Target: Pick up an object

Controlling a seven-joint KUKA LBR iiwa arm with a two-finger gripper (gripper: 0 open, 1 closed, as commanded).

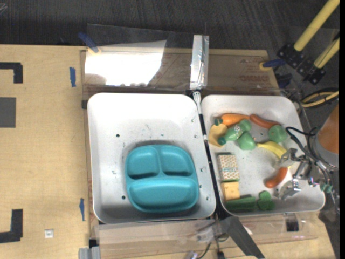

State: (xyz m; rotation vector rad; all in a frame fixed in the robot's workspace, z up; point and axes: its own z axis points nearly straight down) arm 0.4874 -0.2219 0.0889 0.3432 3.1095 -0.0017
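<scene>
The two-finger metal gripper (294,177) hung low over the right side of the right-hand shallow white bin (253,102), beside its right wall. Whether it was clenched or released could not be told from the cluttered metalwork.

Touching or just left of it lay the likeliest target, a small orange-red sausage-shaped plastic toy (276,176), tilted. It looked light, rigid and smooth, so probably slippery; a pinch across its narrow middle would suit best, since the rounded ends could squirt out.

Below and left of the gripper sat a dark green toy vegetable (249,202) and a yellow cheese-like block (231,190). Just above and left lay a yellow banana-shaped toy (273,148). Farther up-left were green rounded pieces (242,135) and an orange carrot toy (234,118).

Well to the left, in the other white bin (108,123), rested a teal divided plastic tray (160,178).
</scene>
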